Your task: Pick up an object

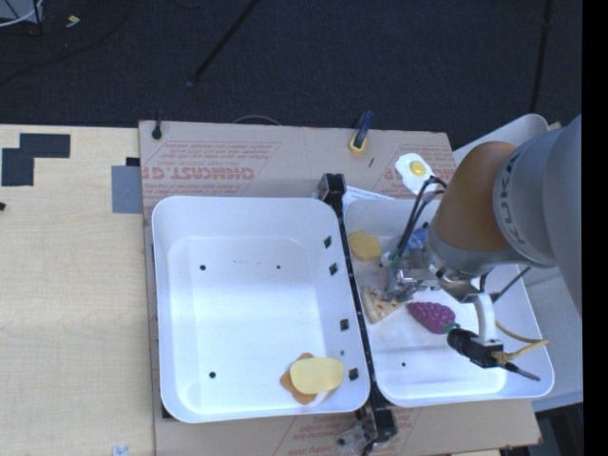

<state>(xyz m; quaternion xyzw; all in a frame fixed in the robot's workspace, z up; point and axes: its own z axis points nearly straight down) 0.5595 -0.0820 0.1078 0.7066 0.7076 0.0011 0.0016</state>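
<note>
Gripper sits low in my right bin, above the cracker, beside the purple grapes; whether its fingers are spread, I cannot tell.

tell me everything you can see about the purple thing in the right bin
The purple thing is a small, bumpy oval lump, like a toy bunch of grapes, probably plastic. It lies flat on the floor of the right bin, long axis running left to right, just below the arm's wrist. A tan wedge-shaped piece lies close on its left; whether they touch is unclear. A white cable passes close on its right.
</note>
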